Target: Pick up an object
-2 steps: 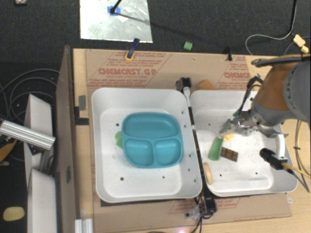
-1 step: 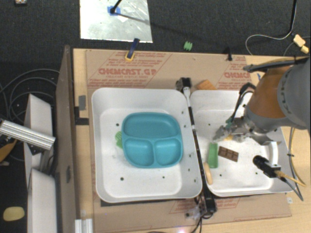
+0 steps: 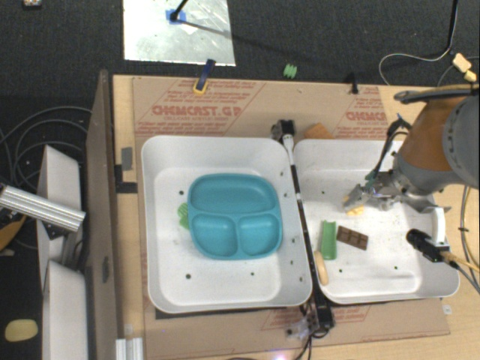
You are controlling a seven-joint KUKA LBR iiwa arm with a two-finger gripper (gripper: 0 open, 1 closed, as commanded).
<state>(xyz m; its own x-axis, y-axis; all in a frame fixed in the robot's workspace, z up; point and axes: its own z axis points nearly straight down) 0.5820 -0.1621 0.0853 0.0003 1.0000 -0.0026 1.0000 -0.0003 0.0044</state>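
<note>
Camera view: gripper (image 3: pixel 365 199) hangs low over the right bin (image 3: pixel 420 287), toward its far side, arm entering from the right. Landmark for all positions: the green block (image 3: pixel 328 239).

Candidate objects in the right bin:
- green block, upright-oblong, near the bin's left wall.
- brown chocolate-like bar (image 3: pixel 352 237), just beside the green block on its right; touching or a hair apart, cannot tell.
- tan stick-like piece (image 3: pixel 321 267), just nearer the camera than the green block, along the divider.
- small yellow bit (image 3: pixel 355 211), beyond the green block, directly under the gripper tip.

Left bin (image 3: pixel 161 291), well to the left of the green block, holds a teal divided tray (image 3: pixel 234 214) with something green peeking out at the tray's left edge.

Fingers: metal tips blur together at this scale; spread cannot be told. No object is visibly between them.

Step judged: approach/descent, pick not yet made. Nearest target appears to be the yellow bit. The next move calls for centring the tips over it, going down to the bin floor and closing. Risk: the piece is small and flat, easily missed.
</note>
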